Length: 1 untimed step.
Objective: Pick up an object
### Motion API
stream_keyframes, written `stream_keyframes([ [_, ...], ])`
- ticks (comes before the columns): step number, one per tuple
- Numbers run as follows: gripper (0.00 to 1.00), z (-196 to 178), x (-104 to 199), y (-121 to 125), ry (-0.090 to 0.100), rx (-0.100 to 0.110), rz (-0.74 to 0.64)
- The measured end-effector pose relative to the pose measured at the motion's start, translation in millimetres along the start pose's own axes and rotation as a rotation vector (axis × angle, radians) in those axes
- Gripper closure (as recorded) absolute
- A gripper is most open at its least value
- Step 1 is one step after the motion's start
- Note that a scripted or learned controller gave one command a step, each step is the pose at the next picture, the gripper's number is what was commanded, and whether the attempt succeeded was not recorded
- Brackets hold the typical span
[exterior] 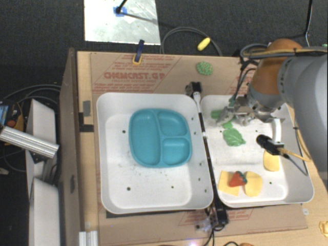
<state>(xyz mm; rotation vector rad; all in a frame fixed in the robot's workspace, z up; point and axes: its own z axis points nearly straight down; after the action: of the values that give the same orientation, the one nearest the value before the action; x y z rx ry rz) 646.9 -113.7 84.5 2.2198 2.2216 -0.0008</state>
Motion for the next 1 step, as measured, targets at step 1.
stream_keyframes([
  [1, 0.00, 0.3, 6.6, -38.8, 0.001, 0.002, 0.001],
])
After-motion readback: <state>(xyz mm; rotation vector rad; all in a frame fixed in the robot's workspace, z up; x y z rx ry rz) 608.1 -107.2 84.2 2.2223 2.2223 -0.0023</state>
